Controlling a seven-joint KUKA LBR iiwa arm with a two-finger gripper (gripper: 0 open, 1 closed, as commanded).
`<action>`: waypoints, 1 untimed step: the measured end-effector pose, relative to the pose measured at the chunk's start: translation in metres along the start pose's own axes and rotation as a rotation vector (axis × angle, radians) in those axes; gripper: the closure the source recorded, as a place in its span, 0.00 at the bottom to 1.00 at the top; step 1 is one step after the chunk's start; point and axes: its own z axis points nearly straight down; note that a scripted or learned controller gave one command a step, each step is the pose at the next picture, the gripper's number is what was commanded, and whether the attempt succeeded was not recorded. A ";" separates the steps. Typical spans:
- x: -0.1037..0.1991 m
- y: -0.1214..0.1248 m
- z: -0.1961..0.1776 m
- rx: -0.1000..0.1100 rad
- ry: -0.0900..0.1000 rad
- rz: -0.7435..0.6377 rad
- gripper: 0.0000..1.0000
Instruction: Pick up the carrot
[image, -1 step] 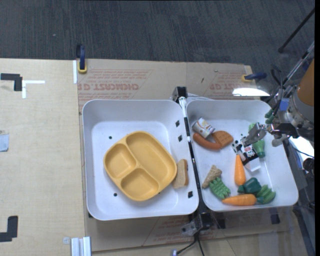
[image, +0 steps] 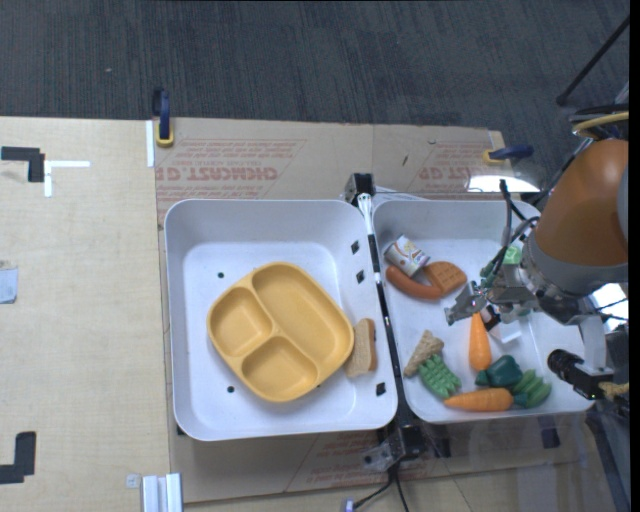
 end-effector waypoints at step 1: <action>-0.012 0.005 0.064 -0.003 0.000 0.040 0.00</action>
